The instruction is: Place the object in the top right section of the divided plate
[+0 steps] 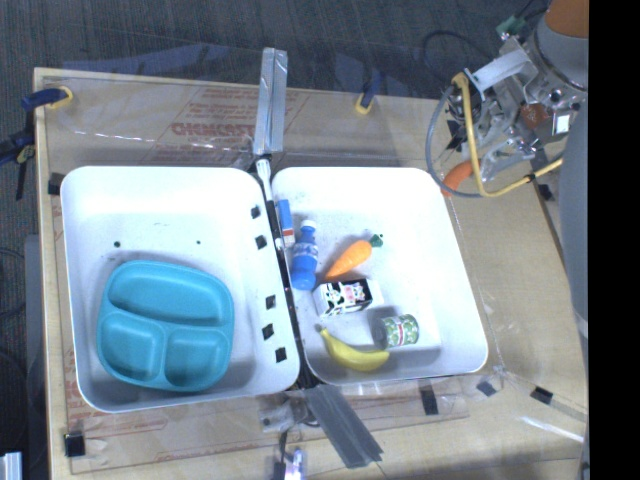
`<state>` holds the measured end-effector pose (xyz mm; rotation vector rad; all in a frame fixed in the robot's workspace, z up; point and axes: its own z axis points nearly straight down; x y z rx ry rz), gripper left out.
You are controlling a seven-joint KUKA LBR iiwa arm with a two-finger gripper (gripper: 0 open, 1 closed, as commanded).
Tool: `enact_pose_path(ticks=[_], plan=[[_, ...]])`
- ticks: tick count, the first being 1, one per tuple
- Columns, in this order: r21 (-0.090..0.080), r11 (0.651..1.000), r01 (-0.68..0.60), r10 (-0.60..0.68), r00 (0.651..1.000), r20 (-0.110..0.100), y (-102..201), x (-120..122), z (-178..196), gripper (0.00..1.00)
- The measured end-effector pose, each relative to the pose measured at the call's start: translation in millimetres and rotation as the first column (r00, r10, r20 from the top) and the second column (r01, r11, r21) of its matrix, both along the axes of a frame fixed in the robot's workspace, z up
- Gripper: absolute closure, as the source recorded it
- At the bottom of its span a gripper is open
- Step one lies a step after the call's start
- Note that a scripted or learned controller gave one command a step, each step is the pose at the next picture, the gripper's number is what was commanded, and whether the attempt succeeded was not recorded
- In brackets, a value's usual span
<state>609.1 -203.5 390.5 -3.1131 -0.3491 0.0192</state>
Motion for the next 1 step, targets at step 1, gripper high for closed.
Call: enact_pose_path(ticks=[1], plan=[[-0.007,1.0,0.014,-0.014,1.0,0.012,110.6,1.0,-12.1,1.0]])
